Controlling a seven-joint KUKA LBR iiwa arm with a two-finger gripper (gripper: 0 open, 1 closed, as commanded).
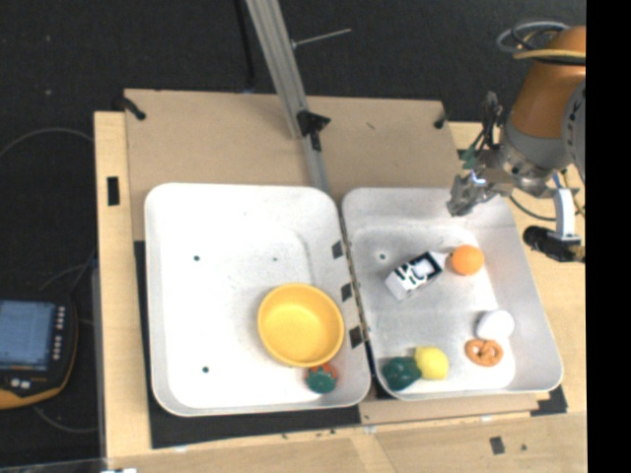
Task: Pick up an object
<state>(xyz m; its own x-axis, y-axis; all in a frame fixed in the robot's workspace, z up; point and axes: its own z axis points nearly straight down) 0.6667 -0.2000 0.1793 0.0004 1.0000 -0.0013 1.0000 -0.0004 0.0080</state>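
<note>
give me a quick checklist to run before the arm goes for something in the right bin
1. Tool position: over the right bin's far edge, apart from every object. ok
2. Tool carrying anything: nothing visible at its tip. ok
3. Finger opening: too small and dark to read. cannot tell
4. Nearest targets: orange ball and black-and-white block lie in open space, apart from each other. ok
5. Crowded targets: yellow object touches the green object at the near wall; white object sits against the orange ring-shaped object. not ok
6. Left bin: yellow bowl well away from the tool. ok
</note>
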